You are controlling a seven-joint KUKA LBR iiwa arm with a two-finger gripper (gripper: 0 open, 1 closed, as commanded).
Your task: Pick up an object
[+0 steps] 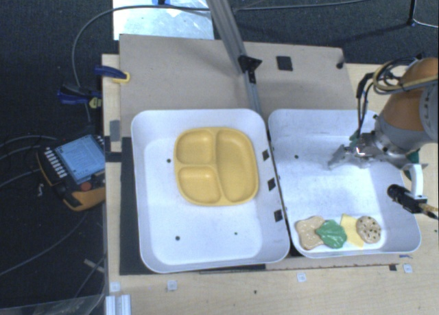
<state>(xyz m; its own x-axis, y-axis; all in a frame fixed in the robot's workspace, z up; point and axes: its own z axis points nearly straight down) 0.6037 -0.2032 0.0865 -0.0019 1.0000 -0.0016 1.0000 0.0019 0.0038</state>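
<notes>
Along the near edge of the right bin [302,135] lie several small toy foods in a row: a tan biscuit shape [309,231], a green piece [333,233], a yellow wedge [351,228] and a round chocolate-chip cookie [369,228]. My gripper [346,154] hangs over the right half of that bin, above bare white floor, well behind the row of foods. Nothing shows in its grasp. The arm [411,111], grey with an orange band, comes in from the right edge.
A yellow divided plate [217,166] lies in the left bin [158,231]. A slanted metal pole [230,29] crosses the bench behind the bins. Cables and a blue handheld device [77,159] lie off the bench to the left.
</notes>
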